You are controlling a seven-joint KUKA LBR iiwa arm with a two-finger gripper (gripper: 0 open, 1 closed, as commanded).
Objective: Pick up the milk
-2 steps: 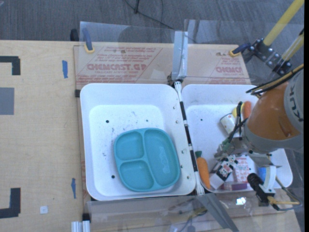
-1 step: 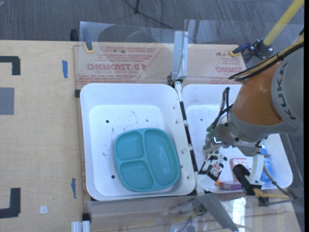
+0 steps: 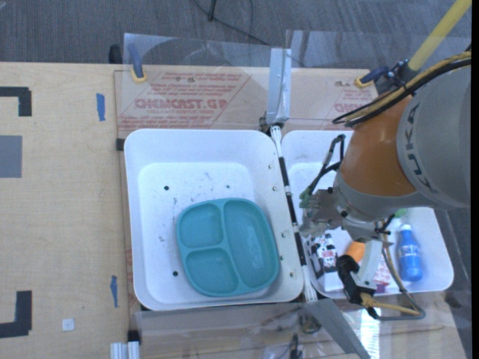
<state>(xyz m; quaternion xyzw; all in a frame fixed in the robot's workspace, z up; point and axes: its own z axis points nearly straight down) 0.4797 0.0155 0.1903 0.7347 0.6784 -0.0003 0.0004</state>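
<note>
The small milk carton point(image 3: 325, 251) looks light, crushable; grip its flat sides. Whether the end effector point(image 3: 327, 226) is clenched, I cannot tell.

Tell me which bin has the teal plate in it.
The left bin: the teal divided plate lies flat in it. The right bin has the arm over it.

Item: milk point(image 3: 326, 251), small carton, white with black patches, a touch of red
Pose: cannot tell whether upright or lying; far part hidden under the arm's wrist
Place: right bin point(image 3: 441, 274), near left part, close to the wall dividing the bins
</note>
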